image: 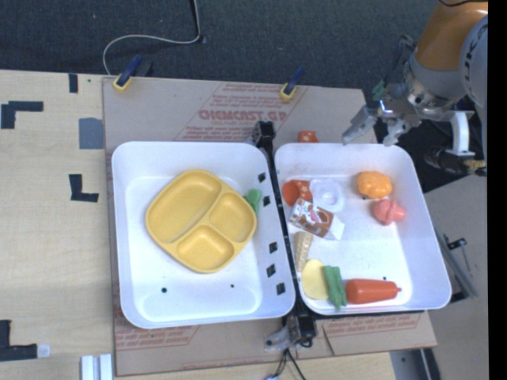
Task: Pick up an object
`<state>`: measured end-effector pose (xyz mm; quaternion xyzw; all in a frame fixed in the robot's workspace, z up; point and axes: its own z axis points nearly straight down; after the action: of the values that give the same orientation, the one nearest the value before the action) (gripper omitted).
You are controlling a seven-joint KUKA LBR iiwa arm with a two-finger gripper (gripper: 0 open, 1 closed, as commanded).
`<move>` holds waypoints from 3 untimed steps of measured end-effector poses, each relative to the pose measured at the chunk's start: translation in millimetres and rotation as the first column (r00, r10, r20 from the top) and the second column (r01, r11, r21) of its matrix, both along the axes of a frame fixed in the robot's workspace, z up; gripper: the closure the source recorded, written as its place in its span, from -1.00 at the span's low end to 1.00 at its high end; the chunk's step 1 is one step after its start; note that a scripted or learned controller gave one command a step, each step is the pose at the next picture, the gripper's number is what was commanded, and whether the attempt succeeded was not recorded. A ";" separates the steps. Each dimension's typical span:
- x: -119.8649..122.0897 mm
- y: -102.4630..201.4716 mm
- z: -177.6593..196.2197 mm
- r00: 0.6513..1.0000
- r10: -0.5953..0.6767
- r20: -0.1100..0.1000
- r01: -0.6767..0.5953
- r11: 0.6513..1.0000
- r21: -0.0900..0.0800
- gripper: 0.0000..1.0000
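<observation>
We look down at a slant on a bench where two shallow white bins sit side by side on a brown board. The left bin (131, 236) holds a yellow divided plate (201, 220) with three compartments, lying flat near the middle, and a small green piece (253, 199) rests just beside the plate's right edge, close to the wall shared with the other bin. The right bin (424, 236) holds a scatter of small things. Toward its back right lies an orange rounded object (374, 184), and just beside it, a little nearer to us, a pink object (387, 210). Toward the back left we see a red piece (295, 191) next to a clear plastic lid or cup (326, 195), with a printed snack packet (314, 218) touching them from the front. Along the front of the bin lies a carrot-like orange-red object (371, 291) with a green end (334, 285) overlapping a pale yellow piece (314, 279). The grey arm with its orange band (447, 38) comes in from the upper right, and the gripper (372, 129) hangs above the back rim of the right bin, well apart from every object. Its two fingers are spread apart, with nothing between them.
</observation>
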<state>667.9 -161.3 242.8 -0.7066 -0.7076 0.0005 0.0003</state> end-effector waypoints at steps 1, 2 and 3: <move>-46.5 -65.6 -3.8 1.000 -0.007 -0.002 0.007 1.000 -0.003 -1.00; -48.3 -40.9 -158.6 1.000 0.001 -0.009 -0.001 1.000 0.003 -1.00; 2.7 -35.8 -157.6 1.000 0.002 0.004 -0.002 1.000 -0.001 -1.00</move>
<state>670.6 -197.1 85.2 -0.7060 -0.7082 -0.0006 -0.0017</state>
